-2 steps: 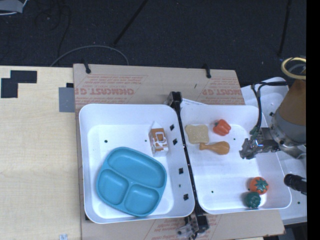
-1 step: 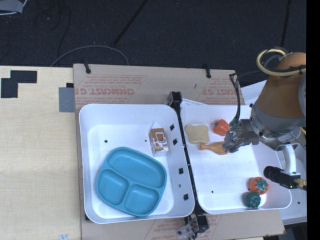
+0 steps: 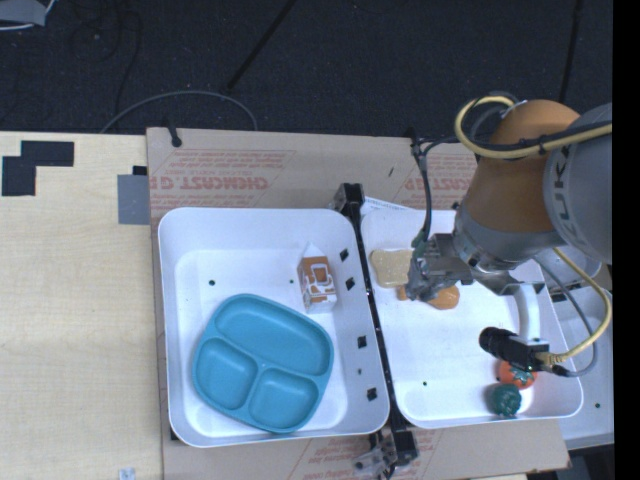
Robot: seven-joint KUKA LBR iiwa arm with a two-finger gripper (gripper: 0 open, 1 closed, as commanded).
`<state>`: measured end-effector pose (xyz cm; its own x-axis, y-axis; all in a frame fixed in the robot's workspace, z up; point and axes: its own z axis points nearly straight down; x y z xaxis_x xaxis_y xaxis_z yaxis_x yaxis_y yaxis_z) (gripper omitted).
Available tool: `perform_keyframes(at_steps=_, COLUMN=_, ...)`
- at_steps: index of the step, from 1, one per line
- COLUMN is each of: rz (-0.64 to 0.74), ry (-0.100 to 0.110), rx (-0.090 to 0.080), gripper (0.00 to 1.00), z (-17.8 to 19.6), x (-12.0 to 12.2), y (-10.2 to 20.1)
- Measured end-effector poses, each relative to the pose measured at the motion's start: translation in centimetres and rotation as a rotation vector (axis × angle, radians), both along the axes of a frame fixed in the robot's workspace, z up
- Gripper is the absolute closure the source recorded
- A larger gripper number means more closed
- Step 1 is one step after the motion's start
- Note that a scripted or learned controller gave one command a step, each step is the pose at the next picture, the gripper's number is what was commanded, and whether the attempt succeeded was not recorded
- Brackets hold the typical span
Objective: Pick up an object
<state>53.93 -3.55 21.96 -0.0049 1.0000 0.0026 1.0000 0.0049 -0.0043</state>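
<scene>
Gripper (image 3: pixel 425 280) low in the right bin (image 3: pixel 450 408), fingers' state impossible to tell (dark, blurred). Tan object (image 3: pixel 390 265) just left of the fingers; orange object (image 3: pixel 446 297) beside them, half hidden, contact unclear.

Pale wooden bench (image 3: pixel 70 308) beneath dark cabled floor (image 3: pixel 300 48).

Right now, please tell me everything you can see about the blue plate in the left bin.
The blue plate is light blue and looks like smooth plastic. Its outline is a rounded rectangle, and raised ridges divide it into three compartments: one large and two smaller. It lies flat and turned at an angle on the floor of the left bin, toward the near side. A small carton stands close by its far edge; whether they touch I cannot tell.
</scene>
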Motion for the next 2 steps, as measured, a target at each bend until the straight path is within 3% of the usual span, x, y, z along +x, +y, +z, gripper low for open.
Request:
perform_keyframes(at_steps=1, rz=0.0, ry=-0.001, rx=-0.001, gripper=1.0, z=-0.9, x=2.0, y=5.0)
perform_keyframes(at_steps=2, rz=0.0, ry=-0.001, rx=-0.001, gripper=1.0, z=-0.9, x=2.5, y=10.2)
